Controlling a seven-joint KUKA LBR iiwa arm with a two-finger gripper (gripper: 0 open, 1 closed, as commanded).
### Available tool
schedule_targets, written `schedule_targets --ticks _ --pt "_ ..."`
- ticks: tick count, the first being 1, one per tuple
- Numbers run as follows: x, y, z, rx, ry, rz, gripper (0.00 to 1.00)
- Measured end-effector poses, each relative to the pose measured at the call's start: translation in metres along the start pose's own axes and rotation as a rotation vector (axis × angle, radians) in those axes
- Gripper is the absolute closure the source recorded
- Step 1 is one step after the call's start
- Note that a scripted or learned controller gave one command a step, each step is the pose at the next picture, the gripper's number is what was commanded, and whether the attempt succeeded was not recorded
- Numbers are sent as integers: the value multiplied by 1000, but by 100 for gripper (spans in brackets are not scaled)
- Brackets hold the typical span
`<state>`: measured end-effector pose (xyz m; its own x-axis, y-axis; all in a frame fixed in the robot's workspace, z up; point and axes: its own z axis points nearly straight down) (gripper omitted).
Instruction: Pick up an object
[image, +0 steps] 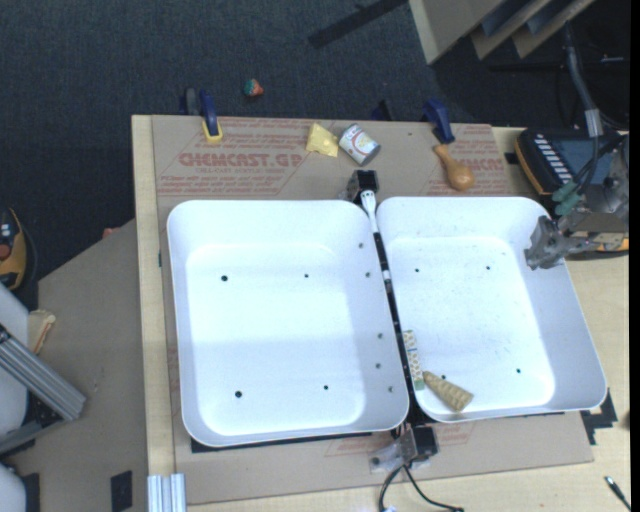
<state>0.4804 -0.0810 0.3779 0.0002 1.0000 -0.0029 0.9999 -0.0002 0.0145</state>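
In the right bin (560, 330), a tan cone-shaped piece (446, 391) lies near the front left corner. A small speckled strip (410, 350) rests just behind it against the bin's left wall. My gripper (545, 247) hangs over the right bin's far right rim, well away from both pieces. The left bin (185, 300) holds only small dark dots.
On the brown board behind the bins lie a yellow wedge (322, 141), a small white-and-grey can (358, 145) and a wooden-handled tool (455, 170). A black-tipped stick (366, 190) runs along the divider between the bins. Blue clamps (210, 115) hold the board's back edge.
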Motion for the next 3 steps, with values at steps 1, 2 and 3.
schedule_targets --ticks 1,2,3 --pt "154 -3 50 21 6 -15 100" --pt "118 -1 11 9 2 2 100" --pt "155 49 28 11 3 -4 100"
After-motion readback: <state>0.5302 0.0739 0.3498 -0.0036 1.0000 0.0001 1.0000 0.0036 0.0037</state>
